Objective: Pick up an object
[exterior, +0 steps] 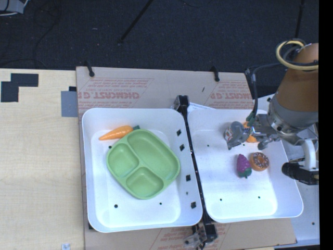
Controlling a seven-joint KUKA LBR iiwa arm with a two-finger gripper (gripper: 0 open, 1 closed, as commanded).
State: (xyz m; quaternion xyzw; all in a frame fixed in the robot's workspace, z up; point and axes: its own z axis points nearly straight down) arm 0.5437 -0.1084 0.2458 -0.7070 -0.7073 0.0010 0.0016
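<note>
The tool (238,134) is hovering over the right bin (223,202), and whether it is open I cannot tell. Just below and right of it, a purple toy (243,165) is lying beside a doughnut (259,161).

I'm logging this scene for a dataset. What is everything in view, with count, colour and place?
bins: two, white, side by side on the bench
plate: one, green, three compartments, left bin
carrot: one, orange, left bin, beside the plate's upper left edge
purple toy: one, purple with green tip, right bin
donut: one, orange-brown, right bin, next to the purple toy
orange piece: one, partly hidden by the claw, right bin
cardboard: brown sheet under the bins
arm: one, grey and orange, from the right
claw: one, grey, over the right bin
</note>
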